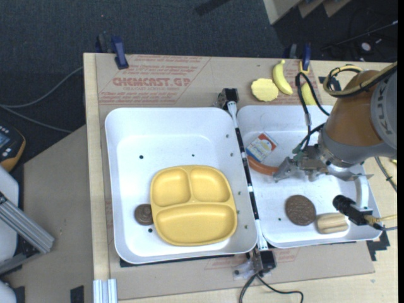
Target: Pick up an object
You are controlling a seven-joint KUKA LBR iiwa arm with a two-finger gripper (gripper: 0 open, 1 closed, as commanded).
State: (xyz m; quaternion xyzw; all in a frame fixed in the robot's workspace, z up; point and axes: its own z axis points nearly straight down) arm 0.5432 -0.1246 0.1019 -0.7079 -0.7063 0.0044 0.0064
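Camera view: gripper (284, 171) hangs low in the right bin (278, 232), near its left wall, whether it's apart or together I cannot tell. An orange-rimmed item (257, 163) lies just beside it. Brown cookie (300, 209) and tan bread roll (331, 222) sit toward the bin's front edge, well apart from the gripper

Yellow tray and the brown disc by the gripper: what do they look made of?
Tray: looks like moulded plastic, smooth, faintly glossy, with soft highlights on its dividers. Disc: matte, speckled brown, like a cookie; probably a plastic or foam toy, but the view leaves that open.
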